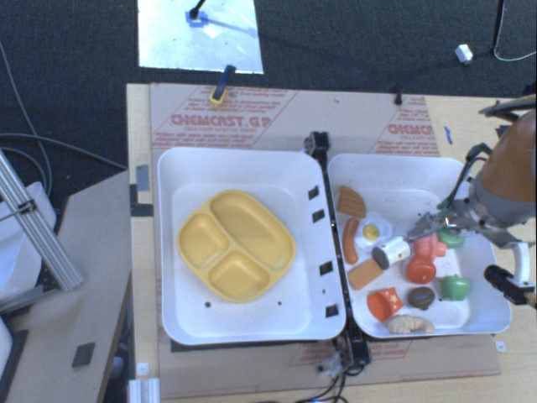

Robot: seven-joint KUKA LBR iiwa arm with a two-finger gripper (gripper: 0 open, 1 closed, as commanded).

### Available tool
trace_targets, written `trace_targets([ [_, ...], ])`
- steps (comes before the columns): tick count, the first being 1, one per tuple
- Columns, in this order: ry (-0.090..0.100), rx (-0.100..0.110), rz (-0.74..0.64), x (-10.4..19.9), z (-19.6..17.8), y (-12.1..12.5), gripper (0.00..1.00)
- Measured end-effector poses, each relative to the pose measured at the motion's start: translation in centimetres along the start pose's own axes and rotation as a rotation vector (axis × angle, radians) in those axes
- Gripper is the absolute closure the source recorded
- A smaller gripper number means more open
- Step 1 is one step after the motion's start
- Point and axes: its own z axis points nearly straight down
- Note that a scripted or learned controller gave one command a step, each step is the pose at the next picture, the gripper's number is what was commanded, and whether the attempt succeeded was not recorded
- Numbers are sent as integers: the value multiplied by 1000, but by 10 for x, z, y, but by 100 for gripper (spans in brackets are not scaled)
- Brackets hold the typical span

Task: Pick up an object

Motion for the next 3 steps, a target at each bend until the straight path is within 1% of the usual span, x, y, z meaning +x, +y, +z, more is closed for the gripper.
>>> trace_targets([
  [1,13,26,2,10,13,-21,0],
  [2,15,28,2,11,3,-22,100],
  [3,17,12,-11,99,-156,11,100],
])
